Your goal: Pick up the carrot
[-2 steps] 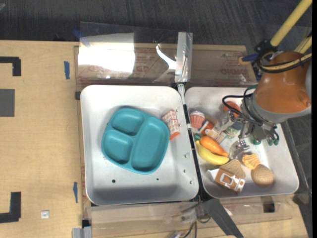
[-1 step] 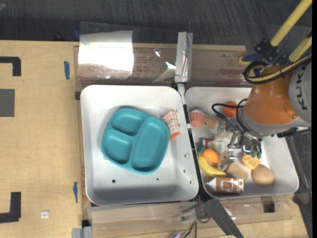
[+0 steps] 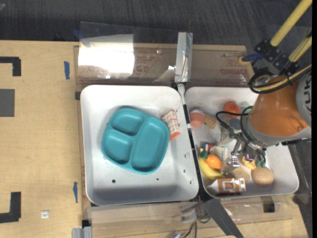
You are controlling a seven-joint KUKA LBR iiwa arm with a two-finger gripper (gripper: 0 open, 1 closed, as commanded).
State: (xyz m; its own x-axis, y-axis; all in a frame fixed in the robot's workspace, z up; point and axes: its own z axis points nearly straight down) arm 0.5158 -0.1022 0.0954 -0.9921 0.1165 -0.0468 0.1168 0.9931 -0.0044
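In the camera view, the desk carries two shallow white plastic bins side by side. The left bin [image 3: 94, 133] holds a teal three-compartment plate [image 3: 134, 139] near its middle, and a small red-and-white labelled packet [image 3: 171, 123] lies just beside the plate's upper right edge.

The right bin [image 3: 287, 177] is crowded. The grey arm with its orange band [image 3: 275, 114] comes in from the right of the frame, and the gripper [image 3: 241, 155] hangs low over the clutter at the bin's centre. Whether it is released or clenched cannot be told, since the arm covers it from above, and nothing can be seen held.

No plain carrot shape can be made out. The likeliest candidate is the small orange piece [image 3: 214, 161] at the bin's lower left, touching a yellow banana [image 3: 210, 171]; a rounder orange thing [image 3: 231, 106] sits near the bin's upper edge. Also nearby are a pink cup-like piece [image 3: 197, 117], a brown bottle with a white label [image 3: 228, 185] and a tan rounded lump [image 3: 262, 176].

To do this step well, the gripper should probably shift left toward the orange piece, descend straight down, and straddle it across its narrow side, clear of the banana, so that only the one item gets pinched.
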